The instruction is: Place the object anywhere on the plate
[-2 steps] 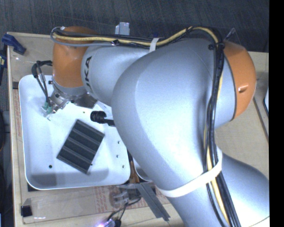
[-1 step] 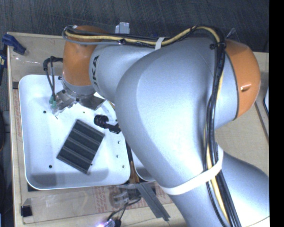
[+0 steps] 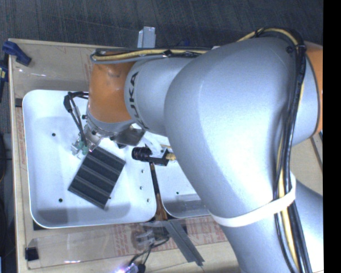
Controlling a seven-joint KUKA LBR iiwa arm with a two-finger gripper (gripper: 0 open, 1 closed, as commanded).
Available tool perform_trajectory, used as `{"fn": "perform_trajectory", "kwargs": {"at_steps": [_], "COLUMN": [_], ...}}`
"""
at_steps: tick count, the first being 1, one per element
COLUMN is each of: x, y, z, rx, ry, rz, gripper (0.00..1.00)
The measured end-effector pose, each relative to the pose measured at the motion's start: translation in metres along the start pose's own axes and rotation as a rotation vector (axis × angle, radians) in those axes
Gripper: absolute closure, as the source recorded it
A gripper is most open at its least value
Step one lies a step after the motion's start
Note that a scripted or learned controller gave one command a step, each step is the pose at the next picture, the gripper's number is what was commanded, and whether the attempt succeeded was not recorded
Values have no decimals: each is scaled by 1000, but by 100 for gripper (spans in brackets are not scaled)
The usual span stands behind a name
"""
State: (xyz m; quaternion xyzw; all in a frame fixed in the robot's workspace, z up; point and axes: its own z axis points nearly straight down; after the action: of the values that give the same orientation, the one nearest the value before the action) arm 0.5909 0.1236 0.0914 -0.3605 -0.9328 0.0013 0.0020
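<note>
Object: I can't tell where it lies, perhaps under the gripper (image 3: 96,177), low over the left bin (image 3: 29,152) near its front edge. Its grip, can't tell. Best move: lift straight, confirm the hold, then seek the plate.

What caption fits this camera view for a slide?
KUKA arm reaches over the left white bin, its gripper just above a dark ribbed plate.

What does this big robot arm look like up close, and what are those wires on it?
The arm has smooth, rounded light-grey casings, with an orange band above the wrist and dark lettering beside it. A black and yellow cable bundle runs along its outside, cinched by a white strap. Thin black wires loop near the wrist.
</note>
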Motion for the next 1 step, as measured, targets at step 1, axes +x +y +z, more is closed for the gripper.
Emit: {"fn": "perform_trajectory", "kwargs": {"at_steps": [1], "x": [-1], "y": [-92], "z": [-100], "rx": [-2], "ry": [-2], "rz": [229], "gripper": [100]}}
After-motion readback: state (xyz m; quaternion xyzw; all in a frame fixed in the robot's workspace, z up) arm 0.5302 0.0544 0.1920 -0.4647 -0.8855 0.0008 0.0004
